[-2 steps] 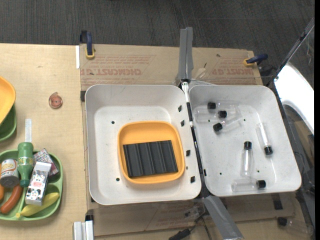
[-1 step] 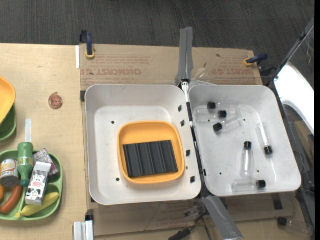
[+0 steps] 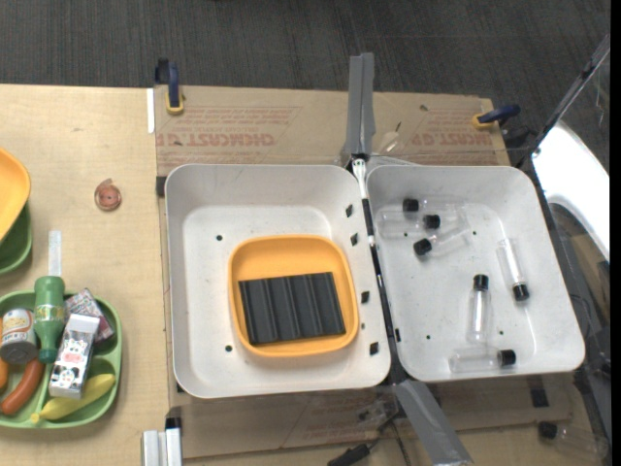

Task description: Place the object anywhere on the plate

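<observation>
An orange square plate (image 3: 291,248) lies in the middle of the left white bin (image 3: 199,289). A dark grey ribbed slab (image 3: 292,308) rests flat on the plate and covers most of its floor. In the right white bin (image 3: 553,289) lie several clear plastic vials with black caps. One cluster is at the upper left (image 3: 427,226), two vials sit at the centre right (image 3: 511,272) (image 3: 478,304), and one lies by the near rim (image 3: 480,360).
On the wooden bench to the left stand a green tray of toy food (image 3: 58,362), an orange bowl (image 3: 10,202) and a small pink disc (image 3: 108,195). Clamps (image 3: 171,93) (image 3: 495,116) hold cardboard behind the bins. A white rounded body and cables (image 3: 572,173) stand at the right.
</observation>
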Motion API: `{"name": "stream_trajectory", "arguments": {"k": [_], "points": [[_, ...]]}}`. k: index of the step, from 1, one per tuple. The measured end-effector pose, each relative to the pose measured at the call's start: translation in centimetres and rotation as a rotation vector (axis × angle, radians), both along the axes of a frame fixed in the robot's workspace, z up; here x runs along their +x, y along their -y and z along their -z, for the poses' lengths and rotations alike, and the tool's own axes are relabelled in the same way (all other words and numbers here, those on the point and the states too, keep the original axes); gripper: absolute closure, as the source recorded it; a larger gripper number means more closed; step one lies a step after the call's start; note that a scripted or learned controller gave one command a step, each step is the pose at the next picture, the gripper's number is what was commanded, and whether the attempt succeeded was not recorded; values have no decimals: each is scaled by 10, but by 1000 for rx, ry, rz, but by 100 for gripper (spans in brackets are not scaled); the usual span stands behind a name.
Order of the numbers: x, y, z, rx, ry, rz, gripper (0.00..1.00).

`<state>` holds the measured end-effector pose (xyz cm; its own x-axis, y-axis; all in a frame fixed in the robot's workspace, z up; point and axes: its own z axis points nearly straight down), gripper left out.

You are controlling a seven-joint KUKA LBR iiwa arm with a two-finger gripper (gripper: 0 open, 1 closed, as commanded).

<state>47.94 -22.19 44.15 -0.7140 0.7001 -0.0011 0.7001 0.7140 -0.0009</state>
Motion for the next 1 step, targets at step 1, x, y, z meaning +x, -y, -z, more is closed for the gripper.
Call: {"name": "stream_trajectory", "arguments": {"k": [1], "points": [[0,0,0,0,0,-18,0]]}}
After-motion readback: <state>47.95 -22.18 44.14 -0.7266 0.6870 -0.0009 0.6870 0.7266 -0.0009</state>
